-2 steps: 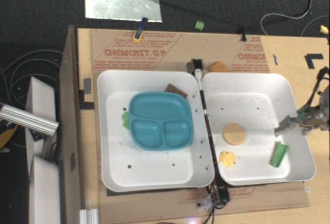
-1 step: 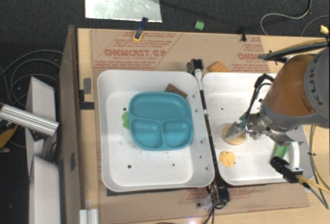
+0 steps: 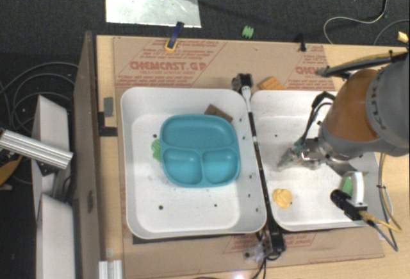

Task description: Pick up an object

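Gripper (image 3: pixel 286 159) low over right bin (image 3: pixel 282 111), small yellow object (image 3: pixel 282 197) on bin floor just at its 6 o'clock, apart from it; blue divided tray (image 3: pixel 199 149) fills centre of left bin (image 3: pixel 138 143).

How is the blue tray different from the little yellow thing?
The blue tray is far bigger than the little yellow thing. The tray is flat with three compartments; the yellow thing is a small rounded lump. The tray lies in the left bin, the yellow thing in the right bin, below the gripper. Both rest on a white bin floor, untouched.
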`<state>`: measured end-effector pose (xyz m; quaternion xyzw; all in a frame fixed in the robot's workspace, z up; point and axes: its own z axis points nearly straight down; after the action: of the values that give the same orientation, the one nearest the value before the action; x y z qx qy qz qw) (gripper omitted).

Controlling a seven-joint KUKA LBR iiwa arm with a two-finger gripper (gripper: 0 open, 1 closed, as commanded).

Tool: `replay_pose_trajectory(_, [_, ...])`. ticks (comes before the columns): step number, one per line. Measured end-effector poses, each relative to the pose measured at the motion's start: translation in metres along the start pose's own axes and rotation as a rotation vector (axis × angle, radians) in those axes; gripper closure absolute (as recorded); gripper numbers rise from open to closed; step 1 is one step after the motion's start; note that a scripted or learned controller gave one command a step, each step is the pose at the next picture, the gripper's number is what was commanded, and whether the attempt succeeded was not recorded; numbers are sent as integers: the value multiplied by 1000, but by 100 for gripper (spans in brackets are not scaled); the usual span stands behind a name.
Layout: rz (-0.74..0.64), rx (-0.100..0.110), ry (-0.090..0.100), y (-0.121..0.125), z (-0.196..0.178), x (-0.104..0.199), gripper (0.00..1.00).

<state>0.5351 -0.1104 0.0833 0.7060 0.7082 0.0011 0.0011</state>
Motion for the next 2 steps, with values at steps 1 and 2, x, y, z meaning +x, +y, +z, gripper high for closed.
replay_pose_trajectory(1, [1, -10, -8, 96, -3, -86, 0])
replay_pose_trajectory(2, [-3, -4, -3, 94, -13, -82, 100])
